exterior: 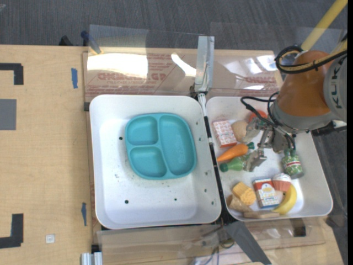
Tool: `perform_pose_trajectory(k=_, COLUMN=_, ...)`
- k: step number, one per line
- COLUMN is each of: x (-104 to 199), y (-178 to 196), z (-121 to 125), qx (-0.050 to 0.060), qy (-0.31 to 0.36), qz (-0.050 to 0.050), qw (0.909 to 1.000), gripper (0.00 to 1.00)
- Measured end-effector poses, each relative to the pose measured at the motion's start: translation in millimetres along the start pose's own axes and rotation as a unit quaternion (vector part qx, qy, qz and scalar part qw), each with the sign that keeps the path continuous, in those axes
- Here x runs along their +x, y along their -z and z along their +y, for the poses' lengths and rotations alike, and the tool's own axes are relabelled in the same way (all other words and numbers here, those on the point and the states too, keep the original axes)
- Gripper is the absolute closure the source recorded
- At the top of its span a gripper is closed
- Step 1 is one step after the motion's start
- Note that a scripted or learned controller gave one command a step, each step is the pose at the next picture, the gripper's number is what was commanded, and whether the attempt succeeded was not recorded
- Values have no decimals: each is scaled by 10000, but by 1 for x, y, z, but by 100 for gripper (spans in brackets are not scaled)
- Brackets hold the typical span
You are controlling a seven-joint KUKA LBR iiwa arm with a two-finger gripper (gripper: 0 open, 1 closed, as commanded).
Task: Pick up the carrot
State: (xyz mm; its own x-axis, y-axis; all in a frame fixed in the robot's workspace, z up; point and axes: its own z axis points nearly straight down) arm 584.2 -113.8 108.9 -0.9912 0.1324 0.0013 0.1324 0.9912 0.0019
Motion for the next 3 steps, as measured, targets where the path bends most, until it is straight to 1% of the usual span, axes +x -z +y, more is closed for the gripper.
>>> perform_pose_trajectory(k=1, x=19, y=-19, z=8, qx=47, qy=-1557, qz=-48, qw=9878, gripper=0)
perform_pose_trajectory(k=2, x=-3, y=-19, z=18, qx=19, qy=-2103, qz=-66, qw=9776, gripper=0)
perform_pose_trajectory(k=3, x=-64, y=-21, z=30, qx=16, qy=-4119, qz=-5, qw=9112, gripper=0)
